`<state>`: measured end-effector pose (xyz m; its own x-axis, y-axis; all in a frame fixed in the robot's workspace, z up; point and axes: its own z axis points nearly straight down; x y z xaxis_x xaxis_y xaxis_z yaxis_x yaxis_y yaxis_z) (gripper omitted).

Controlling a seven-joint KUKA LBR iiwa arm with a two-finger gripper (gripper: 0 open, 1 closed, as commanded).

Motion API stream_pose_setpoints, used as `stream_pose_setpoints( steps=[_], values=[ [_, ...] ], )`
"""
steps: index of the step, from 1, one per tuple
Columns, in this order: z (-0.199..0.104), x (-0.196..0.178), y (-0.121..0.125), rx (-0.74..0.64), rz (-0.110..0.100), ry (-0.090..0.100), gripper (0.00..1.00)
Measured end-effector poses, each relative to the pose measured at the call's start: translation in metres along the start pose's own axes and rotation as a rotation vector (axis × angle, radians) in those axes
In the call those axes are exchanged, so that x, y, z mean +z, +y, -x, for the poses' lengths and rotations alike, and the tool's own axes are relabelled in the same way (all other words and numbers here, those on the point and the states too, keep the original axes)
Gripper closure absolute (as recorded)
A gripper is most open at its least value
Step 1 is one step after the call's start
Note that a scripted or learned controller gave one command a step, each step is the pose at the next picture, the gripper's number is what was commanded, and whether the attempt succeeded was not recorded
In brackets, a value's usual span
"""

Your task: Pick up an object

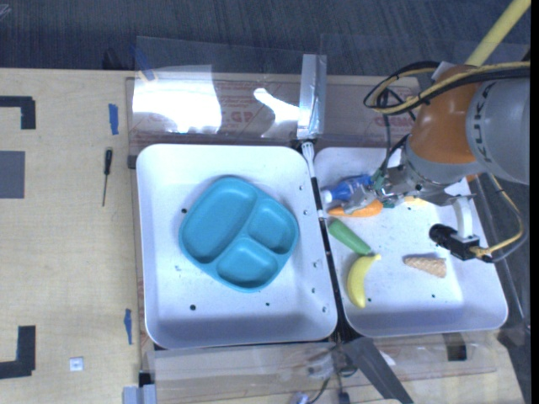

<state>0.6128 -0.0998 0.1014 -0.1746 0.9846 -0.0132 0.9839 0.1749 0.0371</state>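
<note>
The gripper [389, 183] sits low at the upper left of the right bin [480, 305], right at a tight clutter of small things: a blue object [347, 190] and an orange carrot-like piece [364, 211] lying against the bin's left wall. Whether it has closed on anything I cannot tell, since the wrist and cables hide its tip. Lower in the same bin lie a green piece [349, 237], a banana [360, 279] and a cone-shaped item [426, 264], each with more free space around it. The left bin [160, 310] holds a blue divided plate [240, 232]. To do this step well, the tool should probably settle on one item of the cluster, come straight down over its middle, keep off the bin wall, and lift only once the hold is sure.
</note>
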Motion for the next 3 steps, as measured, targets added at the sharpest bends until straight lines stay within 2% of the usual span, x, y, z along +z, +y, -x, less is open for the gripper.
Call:
stream_pose_setpoints(
  steps=[1,2,3],
  values=[
    [0.002,0.017,0.032,-0.084,-0.03,0.013,0.0],
    [0.006,0.003,0.034,-0.084,-0.028,0.007,1.0],
    [-0.061,-0.086,-0.021,-0.024,-0.033,0.015,1.0]
  ],
)
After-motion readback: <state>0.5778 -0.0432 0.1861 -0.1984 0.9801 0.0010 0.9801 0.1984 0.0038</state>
